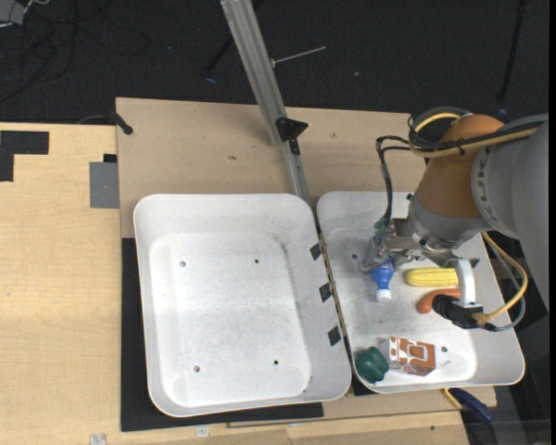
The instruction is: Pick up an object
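Over the right bin (500,364), the gripper (383,253) is low down, right by a small blue and white bottle (383,280). The bottle lies on the bin floor, and its blue top end is touching the gripper or just under it. I cannot tell if the gripper is open, closed, or has the bottle.

Just beside the bottle is a yellow corn cob (431,275). Near that is an orange thing (437,300), partly hidden by the arm. At the near end of the bin sit a dark green lump (372,363) and a small red and white box (414,355), side by side. The left bin (157,221) is on the other side.

I think this is the grabbing step. Next, the gripper needs a good squeeze on the bottle, then a straight lift up, so it does not bump the corn.
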Controlling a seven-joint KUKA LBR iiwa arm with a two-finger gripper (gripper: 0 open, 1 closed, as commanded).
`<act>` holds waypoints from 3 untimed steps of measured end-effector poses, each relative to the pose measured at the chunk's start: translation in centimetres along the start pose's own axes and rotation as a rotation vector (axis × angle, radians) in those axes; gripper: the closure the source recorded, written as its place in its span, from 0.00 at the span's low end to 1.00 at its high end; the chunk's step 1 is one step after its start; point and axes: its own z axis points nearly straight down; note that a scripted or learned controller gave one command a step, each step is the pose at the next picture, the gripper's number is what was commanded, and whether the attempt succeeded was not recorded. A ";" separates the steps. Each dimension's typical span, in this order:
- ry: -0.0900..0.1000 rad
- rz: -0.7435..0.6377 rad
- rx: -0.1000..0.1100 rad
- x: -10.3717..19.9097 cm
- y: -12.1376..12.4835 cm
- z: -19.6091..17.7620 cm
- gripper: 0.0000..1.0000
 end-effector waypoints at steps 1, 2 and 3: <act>-0.001 0.000 -0.004 -0.2 -0.6 -6.0 1.00; -0.001 -0.008 -0.005 0.4 -0.9 -12.1 1.00; -0.001 -0.010 0.000 0.4 -0.9 -12.0 1.00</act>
